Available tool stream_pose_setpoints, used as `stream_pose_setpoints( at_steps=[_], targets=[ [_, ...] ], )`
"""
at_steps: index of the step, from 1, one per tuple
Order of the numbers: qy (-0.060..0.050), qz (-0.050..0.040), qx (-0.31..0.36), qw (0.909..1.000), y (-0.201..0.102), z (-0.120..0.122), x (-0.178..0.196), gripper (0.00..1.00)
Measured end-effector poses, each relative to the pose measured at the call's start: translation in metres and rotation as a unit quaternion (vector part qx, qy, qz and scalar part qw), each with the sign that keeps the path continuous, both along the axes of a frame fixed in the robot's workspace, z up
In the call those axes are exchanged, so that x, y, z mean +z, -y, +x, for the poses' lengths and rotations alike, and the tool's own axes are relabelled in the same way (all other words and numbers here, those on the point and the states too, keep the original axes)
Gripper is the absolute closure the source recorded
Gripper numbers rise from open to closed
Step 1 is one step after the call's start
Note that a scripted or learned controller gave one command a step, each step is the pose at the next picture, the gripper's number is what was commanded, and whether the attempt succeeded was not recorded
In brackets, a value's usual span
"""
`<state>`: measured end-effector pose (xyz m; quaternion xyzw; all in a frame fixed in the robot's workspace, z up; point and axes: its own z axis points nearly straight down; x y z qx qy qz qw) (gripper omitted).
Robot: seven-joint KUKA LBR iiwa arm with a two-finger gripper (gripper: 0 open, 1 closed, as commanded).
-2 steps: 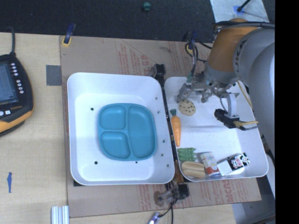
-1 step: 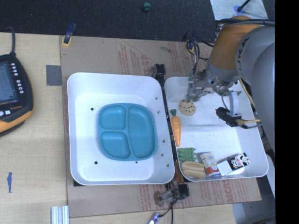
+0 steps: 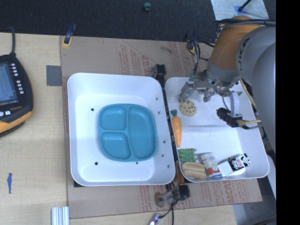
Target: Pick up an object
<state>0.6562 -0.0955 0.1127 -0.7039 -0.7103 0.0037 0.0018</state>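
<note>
We see the jaws [image 3: 187,93] hanging low over the far left corner of the right bin [image 3: 253,139], and we cannot tell whether they stand apart or together. Nothing shows between them.

The risk from here, as we judge it, is a miss on the cookie [image 3: 188,108]. It lies flat on the bin floor just beside the jaws, on the near side of them, and a flat disc gives little edge to catch; a descent slightly off line would push it away or close on air. The bin wall is also close on the left, so the jaws could strike it.

The other candidates lie farther off. The carrot [image 3: 176,131] lies along the left wall, near the cookie. The green piece [image 3: 186,153], the bread roll [image 3: 193,169], the can [image 3: 210,164] and the small carton [image 3: 237,164] crowd the near edge, well apart from the jaws. The blue plate [image 3: 127,132] sits in the left bin [image 3: 79,125] on the desk [image 3: 33,163].
</note>
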Motion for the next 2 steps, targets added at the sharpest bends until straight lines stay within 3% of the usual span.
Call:
stream_pose_setpoints(
  at_steps=[1, 2],
  targets=[
    [0.001, 0.0005, -0.001, 1.0000, -0.002, 0.000, -0.021, 0.00],
    [0.001, 0.0001, 0.000, 1.0000, -0.001, 0.000, -0.010, 1.00]
  ],
)
